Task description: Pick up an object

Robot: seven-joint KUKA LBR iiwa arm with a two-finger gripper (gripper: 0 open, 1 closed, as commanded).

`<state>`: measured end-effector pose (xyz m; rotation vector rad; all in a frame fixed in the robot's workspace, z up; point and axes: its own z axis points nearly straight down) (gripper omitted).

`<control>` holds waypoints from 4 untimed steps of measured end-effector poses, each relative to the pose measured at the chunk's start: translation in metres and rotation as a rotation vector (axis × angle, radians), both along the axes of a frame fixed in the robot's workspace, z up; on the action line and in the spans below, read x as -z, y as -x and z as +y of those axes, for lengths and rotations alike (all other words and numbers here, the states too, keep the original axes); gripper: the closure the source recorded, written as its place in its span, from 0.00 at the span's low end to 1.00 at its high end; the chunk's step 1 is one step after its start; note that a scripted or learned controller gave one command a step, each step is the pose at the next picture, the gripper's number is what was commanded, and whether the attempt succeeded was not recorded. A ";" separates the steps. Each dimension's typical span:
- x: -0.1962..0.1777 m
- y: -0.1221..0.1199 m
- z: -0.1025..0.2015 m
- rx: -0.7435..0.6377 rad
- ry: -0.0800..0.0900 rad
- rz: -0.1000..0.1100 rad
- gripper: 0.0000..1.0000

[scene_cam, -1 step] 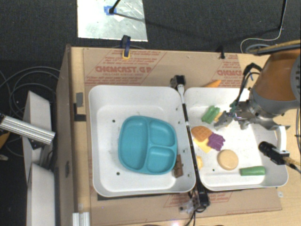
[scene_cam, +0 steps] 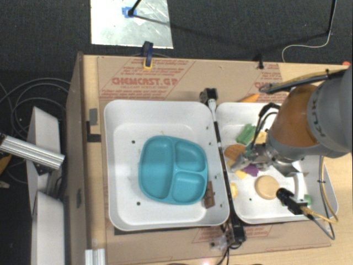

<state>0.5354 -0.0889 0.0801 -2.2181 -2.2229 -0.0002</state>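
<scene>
My gripper [scene_cam: 245, 160] hangs low over the left part of the right bin [scene_cam: 281, 217], at the end of the grey arm with its orange band [scene_cam: 295, 120]. Right around it lie a brown-orange piece [scene_cam: 235, 150], a green piece [scene_cam: 246, 132] and a purple piece [scene_cam: 251, 171]. Just to the right and nearer the front sits a round beige object [scene_cam: 266, 187], and a small yellow piece [scene_cam: 233, 190] lies by the bin's left wall. The arm hides much of the bin's back right.
The left bin [scene_cam: 118, 148] holds a teal divided plate [scene_cam: 174, 170] and a small brown object [scene_cam: 209, 195] at its right wall. A black divider rail [scene_cam: 218, 148] runs between the bins. A yellow cable [scene_cam: 325, 203] loops at the right bin's front right.
</scene>
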 end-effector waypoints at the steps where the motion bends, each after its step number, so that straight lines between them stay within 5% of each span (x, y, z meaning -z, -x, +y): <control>1: -0.004 0.033 -0.001 0.002 0.000 0.002 0.00; 2: -0.019 -0.012 -0.019 -0.002 0.003 -0.006 0.00; 3: -0.004 0.002 -0.007 0.001 0.001 -0.001 0.00; 4: -0.005 -0.003 -0.032 0.002 0.002 -0.004 0.00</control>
